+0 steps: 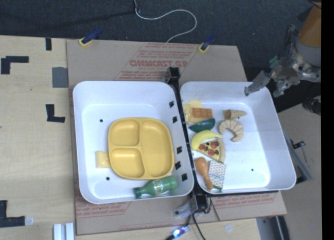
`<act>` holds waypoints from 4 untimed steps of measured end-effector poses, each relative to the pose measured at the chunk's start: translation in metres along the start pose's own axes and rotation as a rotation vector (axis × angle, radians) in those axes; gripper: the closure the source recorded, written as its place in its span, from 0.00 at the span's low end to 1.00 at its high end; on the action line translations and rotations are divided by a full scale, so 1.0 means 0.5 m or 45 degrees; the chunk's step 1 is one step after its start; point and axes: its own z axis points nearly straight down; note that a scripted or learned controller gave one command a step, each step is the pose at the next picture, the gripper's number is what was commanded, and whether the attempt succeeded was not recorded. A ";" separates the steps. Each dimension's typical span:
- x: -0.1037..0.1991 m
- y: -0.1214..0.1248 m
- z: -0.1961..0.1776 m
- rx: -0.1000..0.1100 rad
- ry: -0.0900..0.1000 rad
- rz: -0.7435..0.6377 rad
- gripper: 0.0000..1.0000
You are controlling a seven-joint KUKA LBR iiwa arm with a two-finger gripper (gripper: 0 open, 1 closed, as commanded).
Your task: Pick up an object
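Lying nearest the camera, a green bottle (pixel 156 187) rests on its side along the front wall of the left bin (pixel 86 103), just below a yellow divided plate (pixel 141 147) that fills the middle of that bin. A pale yellow wedge (pixel 102 159) pokes out from under the plate's left edge.

Across the divider, the right bin (pixel 271 145) holds a cluster of toy foods along its left side. At the front sits an orange carrot-like piece (pixel 203 171) touching a small patterned packet (pixel 217 174). Just behind them lies a pizza slice (pixel 212 148), with a yellow banana-shaped piece (pixel 199 139) against it and a dark green piece (pixel 202 125) beyond that. Farther back sits a piece of bread or cheese in orange and pale yellow (pixel 198 113). To the right of these, apart from the cluster, lies a curled croissant (pixel 232 129), and just behind it a small brown and cream piece (pixel 234 114).

At the far right corner of the right bin, the gripper (pixel 259 85) hangs over the rim, above and well apart from every object. Nothing sits between its fingers; whether they are open or closed I cannot tell. The grey arm with its orange band (pixel 313 25) rises behind it at the right edge. Beyond the bins, a white cable (pixel 172 15) loops across the dark floor, past the cardboard sheet (pixel 151 61) beneath the bins.
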 end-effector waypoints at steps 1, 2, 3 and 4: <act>0.002 0.005 -0.018 -0.017 -0.004 -0.005 0.00; 0.014 -0.008 0.104 -0.010 -0.003 -0.006 0.00; 0.014 -0.011 0.233 -0.012 -0.004 -0.006 0.00; 0.017 -0.010 0.318 -0.016 -0.006 -0.007 0.00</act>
